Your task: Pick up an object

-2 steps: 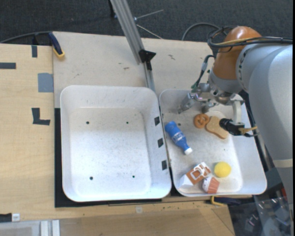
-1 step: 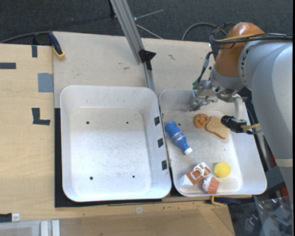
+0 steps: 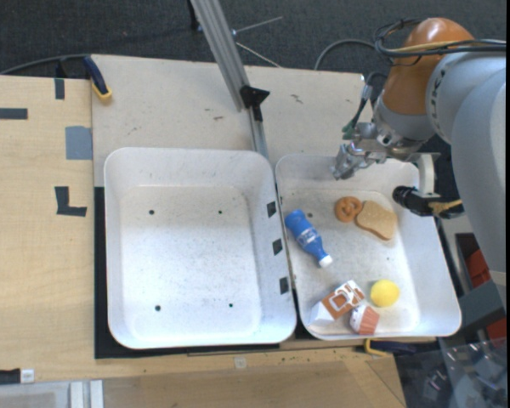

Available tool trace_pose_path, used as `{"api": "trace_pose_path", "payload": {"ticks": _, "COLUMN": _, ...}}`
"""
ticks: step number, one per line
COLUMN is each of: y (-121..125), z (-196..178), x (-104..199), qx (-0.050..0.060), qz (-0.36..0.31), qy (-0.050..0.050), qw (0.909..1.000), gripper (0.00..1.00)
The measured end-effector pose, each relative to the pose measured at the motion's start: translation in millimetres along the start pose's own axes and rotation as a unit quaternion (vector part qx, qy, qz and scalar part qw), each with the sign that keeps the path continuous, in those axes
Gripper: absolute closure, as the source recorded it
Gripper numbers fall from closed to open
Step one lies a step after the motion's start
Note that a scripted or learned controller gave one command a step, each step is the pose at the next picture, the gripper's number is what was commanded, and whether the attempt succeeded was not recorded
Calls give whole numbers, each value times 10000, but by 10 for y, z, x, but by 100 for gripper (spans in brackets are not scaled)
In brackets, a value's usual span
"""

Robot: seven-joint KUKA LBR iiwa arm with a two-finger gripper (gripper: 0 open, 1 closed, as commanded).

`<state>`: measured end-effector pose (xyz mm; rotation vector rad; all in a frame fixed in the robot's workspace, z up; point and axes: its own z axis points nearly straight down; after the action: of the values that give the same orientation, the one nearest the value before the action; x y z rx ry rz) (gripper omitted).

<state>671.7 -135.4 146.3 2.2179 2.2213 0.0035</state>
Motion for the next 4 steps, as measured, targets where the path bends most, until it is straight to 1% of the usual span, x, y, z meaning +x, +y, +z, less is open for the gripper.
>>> {"api": "trace_pose_path", "payload": {"ticks": 1, "y": -13, "z": -488, "x": -80, "qx": -3, "qz": 1, "qy": -4, "qw": 10000, "gripper": 100}}
{"api": "trace_pose_path", "payload": {"ticks": 2, "y": -7, "z": -618, "x": -69, "qx": 11, "qz": -1, "qy": 3, "qw": 10000, "gripper": 100}}
{"api": "trace_pose_path", "payload": {"ticks": 3, "y": -138, "z": -550, "x": 466, "qx": 33, "qz": -21, "qy": 8, "qw": 10000, "gripper": 100}}
{"api": "trace_pose_path", "payload": {"ticks": 4, "y": -195, "z": -623, "x": 1001, "qx": 28, "qz": -24, "qy": 11, "qw": 10000, "gripper": 100}}
